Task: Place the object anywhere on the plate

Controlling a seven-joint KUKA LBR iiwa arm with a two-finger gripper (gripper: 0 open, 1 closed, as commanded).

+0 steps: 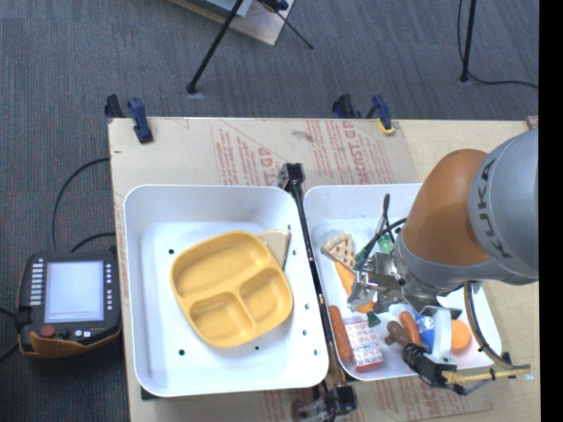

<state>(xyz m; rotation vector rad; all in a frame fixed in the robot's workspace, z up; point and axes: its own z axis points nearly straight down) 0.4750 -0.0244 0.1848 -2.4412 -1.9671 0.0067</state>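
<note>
Grey carpet surrounds a cardboard-topped bench (264, 148) printed with red lettering, with blue clamps (138, 117) along its far edge and tripod legs (230, 26) standing on the floor beyond it. A handheld control pendant (72, 304) with a pale screen lies on the carpet to the left of the bench. Two shallow white bins sit side by side on the bench. The left bin (145, 236) holds the plate (231, 286), a yellow tray with rounded corners, divided into one long compartment on the far side and two smaller ones nearer, lying at a slant near the middle of the bin; a pale wedge-shaped piece (279, 244) rests against its far right corner. The right bin (352, 202) holds a scatter of toy food: a triangular pizza slice (339, 251) towards its far left, an orange carrot-like piece (345, 277) just nearer than that, a red sausage (339, 326) along the left wall, and a red-and-white packet (364, 342) beside the sausage, plus small red, blue and orange items (440, 332) further right. The arm (475, 218) reaches in from the right, its orange band over the right bin, and the gripper (368, 297) hangs low above the cluster just right of the carrot-like piece. I cannot tell how its pincer stands, since the wrist hides it.
</note>
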